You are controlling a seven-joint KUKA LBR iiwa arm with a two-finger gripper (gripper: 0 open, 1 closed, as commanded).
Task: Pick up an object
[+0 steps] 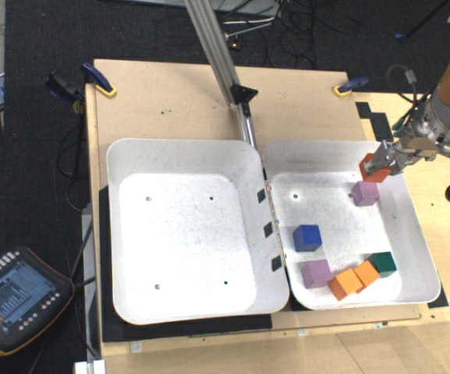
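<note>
My gripper (pixel 380 164) hangs over the upper right part of the right bin (pixel 412 232). It is shut on a red block (pixel 373 168) that shows between its fingers, lifted a little above the bin floor. Just below it a light purple block (pixel 365 193) lies on the floor of the bin. A blue cube (pixel 307 237) sits near the bin's middle. Along the near edge lie a second purple block (pixel 315 273), an orange block (pixel 349 280) and a green block (pixel 382 265), the orange and green ones touching.
The left bin (pixel 131 232) stands beside the right one, with black clips along the seam. A slanted metal pole (pixel 217 45) crosses the back of the bench. Clamps sit at the bench's rear corners. A teach pendant (pixel 14 298) lies at lower left.
</note>
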